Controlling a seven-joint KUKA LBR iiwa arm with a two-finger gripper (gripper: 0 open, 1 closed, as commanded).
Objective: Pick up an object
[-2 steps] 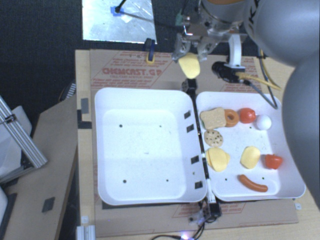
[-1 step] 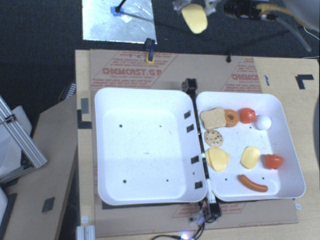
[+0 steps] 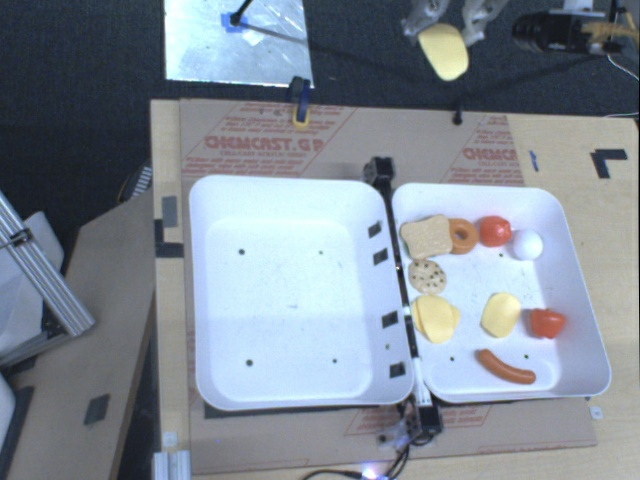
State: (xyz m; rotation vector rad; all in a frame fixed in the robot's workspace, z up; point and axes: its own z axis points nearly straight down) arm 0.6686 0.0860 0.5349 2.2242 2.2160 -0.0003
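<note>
My gripper [image 3: 447, 18] hangs high at the top of the camera view, well above and behind the right bin [image 3: 575, 268]. A pale yellow, rounded piece [image 3: 444, 51] sits between its two grey fingers, held up in the air. In the right bin lie a bread slice [image 3: 426, 235], a small doughnut [image 3: 462, 235], a red tomato [image 3: 494, 230], a white egg [image 3: 527, 245], a cookie [image 3: 427, 275], two yellow pieces [image 3: 436, 319] [image 3: 501, 314], a red piece [image 3: 546, 322] and a sausage [image 3: 505, 367].
The left bin [image 3: 215, 368] lies beside the right one, joined by a black hinge strip [image 3: 398, 288]. A shiny metal sheet [image 3: 237, 28] lies on the dark floor at the back left. An aluminium frame [image 3: 35, 278] stands at the left edge.
</note>
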